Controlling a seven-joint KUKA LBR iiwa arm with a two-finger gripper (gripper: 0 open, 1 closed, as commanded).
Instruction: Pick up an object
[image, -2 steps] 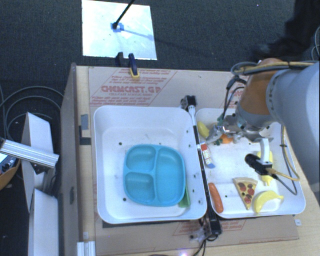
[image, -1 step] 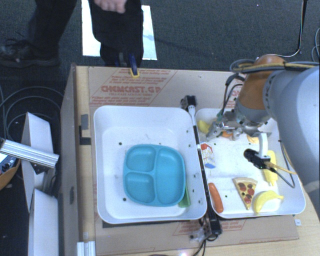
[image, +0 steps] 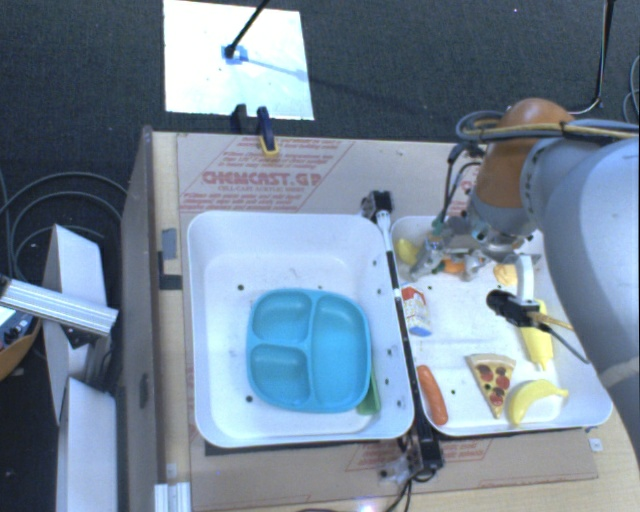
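My gripper (image: 443, 258) is down in the far part of the right bin (image: 590, 405), under the grey arm with its orange band. A small orange piece (image: 455, 267) lies right at the gripper, and a yellow piece (image: 405, 250) sits just left of it. Further toward the front are a white, red and blue carton (image: 415, 311), an orange sausage (image: 432, 392), a pizza slice (image: 490, 380), a banana (image: 530, 400) and a yellow corn cob (image: 537, 343). I see nothing lifted between the fingers.
The left bin (image: 215, 300) holds a blue divided plate (image: 305, 350) with a green thing (image: 371, 398) poking out under its right edge. Another yellow bit (image: 506, 273) lies right of the gripper. The shared bin wall (image: 392, 290) runs close to the gripper's left.
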